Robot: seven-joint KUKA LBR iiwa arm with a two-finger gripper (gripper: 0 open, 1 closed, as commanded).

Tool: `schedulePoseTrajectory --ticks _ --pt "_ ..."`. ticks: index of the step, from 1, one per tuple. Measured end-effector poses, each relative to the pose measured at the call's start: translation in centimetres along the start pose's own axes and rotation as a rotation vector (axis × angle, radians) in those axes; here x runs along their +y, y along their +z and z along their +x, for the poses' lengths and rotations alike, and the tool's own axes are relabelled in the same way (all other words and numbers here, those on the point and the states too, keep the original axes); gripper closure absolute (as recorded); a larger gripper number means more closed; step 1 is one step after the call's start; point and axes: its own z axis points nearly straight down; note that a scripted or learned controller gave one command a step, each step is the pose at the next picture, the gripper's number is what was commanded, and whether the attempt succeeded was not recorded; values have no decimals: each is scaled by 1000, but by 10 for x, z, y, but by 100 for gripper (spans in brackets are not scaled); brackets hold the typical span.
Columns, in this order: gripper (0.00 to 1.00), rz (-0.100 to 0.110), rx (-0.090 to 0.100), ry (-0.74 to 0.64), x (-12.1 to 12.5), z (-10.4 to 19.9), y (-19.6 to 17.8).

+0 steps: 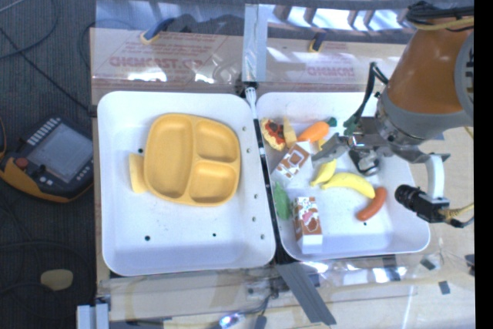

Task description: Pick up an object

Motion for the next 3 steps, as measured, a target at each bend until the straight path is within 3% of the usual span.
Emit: schedulePoseTrajectory --ticks 1,2,3 --pt "0 1 2 61 -27 20 23" --pt "0 0 0 -223 -13 -4 111" --pt "0 -29 3 -182 -25 -16 141"
